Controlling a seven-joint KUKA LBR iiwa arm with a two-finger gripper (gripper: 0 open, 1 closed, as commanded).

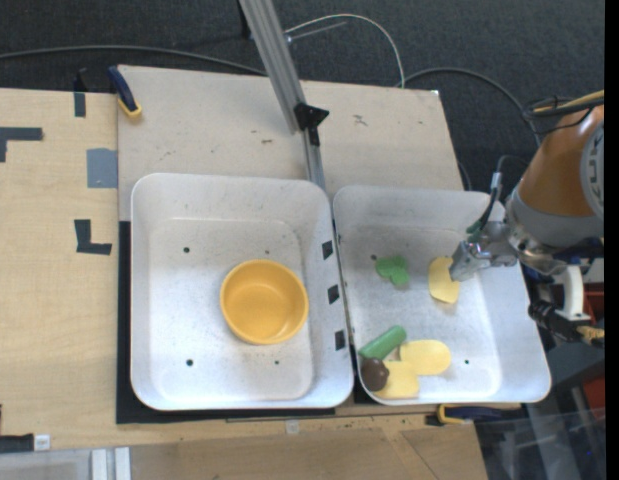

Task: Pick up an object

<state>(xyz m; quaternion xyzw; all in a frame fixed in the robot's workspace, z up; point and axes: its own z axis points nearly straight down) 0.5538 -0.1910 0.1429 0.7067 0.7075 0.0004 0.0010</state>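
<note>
The pincer (465,265) touches the small yellow piece (443,281) at its 2 o'clock edge; I cannot tell its state. The piece looks light, hard and smooth; grab its thin sides.

1. No text, label, brand name, number or sign can be read anywhere on the bench or in the two bins
2. The dark tape marks on the left of the wooden bench top (49,268) form no letters
</note>
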